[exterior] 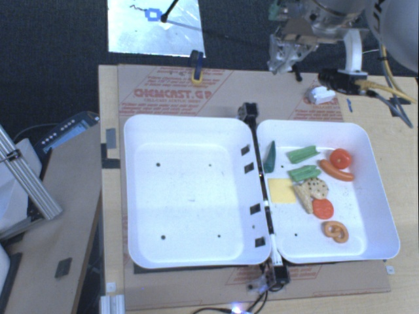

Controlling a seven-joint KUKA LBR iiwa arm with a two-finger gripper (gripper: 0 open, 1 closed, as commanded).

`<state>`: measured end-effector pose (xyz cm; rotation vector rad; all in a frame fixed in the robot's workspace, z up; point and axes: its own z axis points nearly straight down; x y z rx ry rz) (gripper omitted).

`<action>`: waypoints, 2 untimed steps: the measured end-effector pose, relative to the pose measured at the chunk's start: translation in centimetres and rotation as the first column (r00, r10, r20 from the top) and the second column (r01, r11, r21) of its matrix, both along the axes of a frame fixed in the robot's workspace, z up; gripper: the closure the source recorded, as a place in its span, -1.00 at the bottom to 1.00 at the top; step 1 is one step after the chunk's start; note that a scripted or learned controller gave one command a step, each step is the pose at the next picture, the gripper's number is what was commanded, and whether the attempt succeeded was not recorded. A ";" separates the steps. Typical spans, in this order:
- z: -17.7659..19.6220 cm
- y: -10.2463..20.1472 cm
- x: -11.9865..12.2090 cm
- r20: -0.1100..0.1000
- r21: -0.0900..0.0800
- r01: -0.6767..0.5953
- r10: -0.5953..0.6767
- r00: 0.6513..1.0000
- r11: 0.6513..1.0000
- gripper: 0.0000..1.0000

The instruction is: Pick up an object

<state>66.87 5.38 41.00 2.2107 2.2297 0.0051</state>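
Several toy foods lie in the right bin (376, 175): a dark green wedge (269, 156), two green pieces (302, 154) (304, 173), a red tomato (340, 157), an orange sausage (336, 171), a yellow cheese square (282, 190), a speckled cracker (311, 191), a red slice (323, 209) and a pretzel (335, 231). My gripper (285, 63) hangs high above the cardboard behind the right bin, well away from the food. I see nothing in it.
The left bin (134, 188) sits beside the right one, joined by a black divider (258, 175). Behind the bins are a blue-yellow clamp (196, 67), a white part (321, 95) and a shiny sheet (156, 18). An aluminium rail (26, 182) stands at left.
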 end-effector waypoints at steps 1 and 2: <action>2.2 0.5 0.0 0.001 -0.002 0.004 -0.004 1.000 1.000 1.00; 4.9 3.1 0.0 0.000 -0.001 0.004 -0.004 1.000 1.000 1.00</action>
